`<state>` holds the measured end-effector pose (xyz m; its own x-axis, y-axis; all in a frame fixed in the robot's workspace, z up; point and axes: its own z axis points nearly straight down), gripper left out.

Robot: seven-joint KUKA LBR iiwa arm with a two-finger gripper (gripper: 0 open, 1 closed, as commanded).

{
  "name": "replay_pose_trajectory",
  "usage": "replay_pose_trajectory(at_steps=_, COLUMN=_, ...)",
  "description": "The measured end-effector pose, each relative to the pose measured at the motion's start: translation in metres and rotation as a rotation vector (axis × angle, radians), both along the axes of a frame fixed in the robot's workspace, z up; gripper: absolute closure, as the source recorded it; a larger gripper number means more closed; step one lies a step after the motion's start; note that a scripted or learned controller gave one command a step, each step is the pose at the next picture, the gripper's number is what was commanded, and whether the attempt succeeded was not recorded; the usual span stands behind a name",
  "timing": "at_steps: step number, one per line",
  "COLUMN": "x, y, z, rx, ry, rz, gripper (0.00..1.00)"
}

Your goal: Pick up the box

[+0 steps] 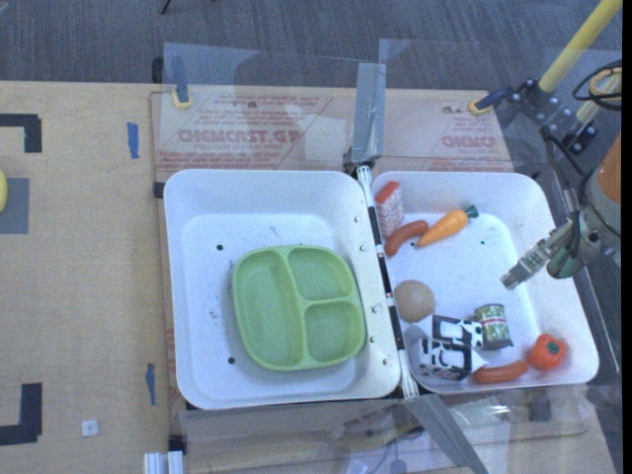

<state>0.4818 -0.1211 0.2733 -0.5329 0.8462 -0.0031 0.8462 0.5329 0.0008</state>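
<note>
**Box pickup: small carton jammed in a corner, tight approach**

The end effector [517, 276] is hovering over the right-hand bin [533, 197] with nothing in it. I'm not able to tell whether it's spread or pressed together, since it's just a grey blur at this angle.

I'm taking the red-and-white box [390, 206] as the target. It's sitting clear across the bin from the end effector, in the far corner by the wall where the two bins meet. It's looking like a light, stiff little cardboard carton (probably easy to tip or crush a bit), so I'm guessing a gentle pinch across its two narrow faces is the way to go.

Room is the problem. The bin walls are crowding it on two sides, and on the side facing the end effector a red sausage [406, 236] is lying just beside it, with a carrot [445, 224] a bit nearer. Coming straight down is looking safer than sliding in.

Just below the end effector, a can [491, 326] and a black-and-white pack [446, 348] are clustering. That pack might be a box too, honestly.
</note>
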Motion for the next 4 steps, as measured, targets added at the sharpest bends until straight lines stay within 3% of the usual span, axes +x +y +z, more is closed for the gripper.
replay_pose_trajectory(at_steps=3, x=0.007, y=0.000, z=0.026, rx=-0.005, ry=-0.007, rz=0.007, gripper=1.00)
replay_pose_trajectory(at_steps=4, x=0.112, y=-0.091, z=0.052, rx=0.000, ry=0.001, rz=-0.134, gripper=1.00)
